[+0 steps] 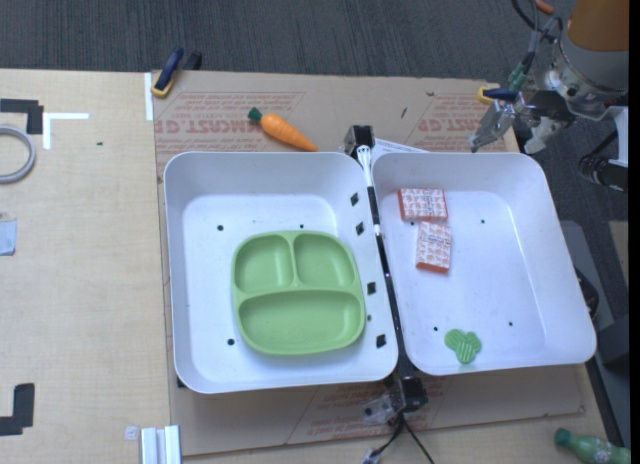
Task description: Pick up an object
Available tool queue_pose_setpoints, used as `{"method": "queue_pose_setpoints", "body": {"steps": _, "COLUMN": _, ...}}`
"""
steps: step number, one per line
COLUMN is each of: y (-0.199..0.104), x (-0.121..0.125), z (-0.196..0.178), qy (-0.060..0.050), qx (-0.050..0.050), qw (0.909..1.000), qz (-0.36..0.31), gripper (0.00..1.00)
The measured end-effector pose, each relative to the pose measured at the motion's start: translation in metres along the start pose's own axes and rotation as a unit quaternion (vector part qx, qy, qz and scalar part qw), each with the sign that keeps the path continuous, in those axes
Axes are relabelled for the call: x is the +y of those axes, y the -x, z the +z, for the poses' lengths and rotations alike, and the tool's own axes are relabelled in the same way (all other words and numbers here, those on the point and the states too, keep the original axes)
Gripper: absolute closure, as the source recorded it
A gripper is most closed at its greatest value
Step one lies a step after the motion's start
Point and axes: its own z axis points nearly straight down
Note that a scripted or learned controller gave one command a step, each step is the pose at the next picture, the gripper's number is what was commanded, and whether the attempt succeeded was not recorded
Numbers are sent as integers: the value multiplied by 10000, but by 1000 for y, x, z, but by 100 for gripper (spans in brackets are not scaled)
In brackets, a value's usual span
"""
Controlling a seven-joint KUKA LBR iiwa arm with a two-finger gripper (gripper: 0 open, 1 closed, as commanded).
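Orange wafer blocks (428,229) lie in rt bin (560,252); gripper (505,127) above far rim, fingers apart, holding nothing.

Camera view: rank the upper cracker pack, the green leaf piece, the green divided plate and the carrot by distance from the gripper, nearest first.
Gripper is above the right bin's far right corner.
1. Upper cracker pack, right bin, far side.
2. Green leaf piece, right bin, near edge.
3. Carrot, on cardboard behind the left bin.
4. Green divided plate, middle of the left bin.
Leaf and carrot are close; the ranking is loose.
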Motion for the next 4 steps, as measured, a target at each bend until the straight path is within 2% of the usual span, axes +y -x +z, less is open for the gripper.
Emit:
{"method": "queue_pose_setpoints", "body": {"steps": 1, "y": -115, "x": -7, "z": 87, "qy": 0, "qx": 2, "qw": 9931, "qz": -1176, "gripper": 0}}
{"method": "queue_pose_setpoints", "body": {"steps": 2, "y": -88, "x": -57, "z": 93, "qy": 6, "qx": 3, "qw": 9795, "qz": -2016, "gripper": 0}}
{"method": "queue_pose_setpoints", "body": {"steps": 4, "y": -87, "x": -57, "z": 94, "qy": 1, "qx": 2, "qw": 9794, "qz": -2017, "gripper": 0}}
